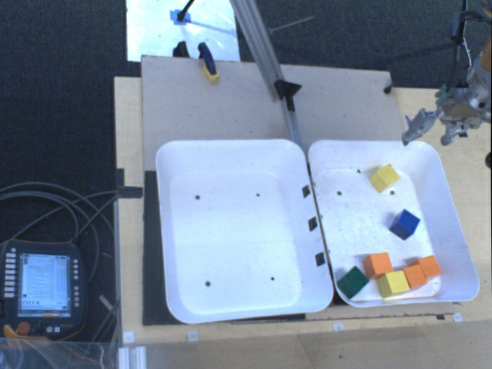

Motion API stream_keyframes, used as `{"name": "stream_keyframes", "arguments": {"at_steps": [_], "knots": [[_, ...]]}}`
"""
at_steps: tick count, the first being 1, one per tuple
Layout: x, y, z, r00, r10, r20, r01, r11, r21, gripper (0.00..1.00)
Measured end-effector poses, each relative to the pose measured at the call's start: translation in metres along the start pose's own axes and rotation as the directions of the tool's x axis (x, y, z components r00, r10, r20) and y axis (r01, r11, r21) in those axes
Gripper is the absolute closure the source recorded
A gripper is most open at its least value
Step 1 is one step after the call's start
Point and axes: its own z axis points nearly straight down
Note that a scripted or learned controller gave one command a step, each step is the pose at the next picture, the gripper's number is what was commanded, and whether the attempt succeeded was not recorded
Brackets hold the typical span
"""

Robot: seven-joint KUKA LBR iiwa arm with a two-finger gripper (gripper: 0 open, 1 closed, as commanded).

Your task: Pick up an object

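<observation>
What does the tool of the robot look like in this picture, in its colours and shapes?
The tool at the view's upper right is light grey metal, small and angular, with two thin prongs that point down toward the right bin. Above it sits a bulkier grey body with dark cables running up along it. No markings are legible.

No legible text, label, brand, number or sign. The teach pendant point(38, 289), left of the left bin point(238, 229), has a lit screen whose lines of content are too small to read.
</observation>
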Motion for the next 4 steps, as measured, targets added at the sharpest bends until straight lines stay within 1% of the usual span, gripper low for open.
{"name": "stream_keyframes", "arguments": {"at_steps": [1, 2, 3, 4], "knots": [[0.0, 0.0, 0.0, 1.0, 0.001, 0.0, -0.001, 1.0, 0.001, 0.0], [0.003, 0.001, 0.062, 1.0, 0.0, -0.001, 0.0, 1.0, 0.005, 0.0], [0.012, 0.001, 0.119, 1.0, 0.0, -0.002, 0.0, 1.0, 0.005, 0.0], [0.013, 0.002, 0.151, 1.0, 0.0, -0.001, 0.0, 1.0, 0.003, 0.0]]}}
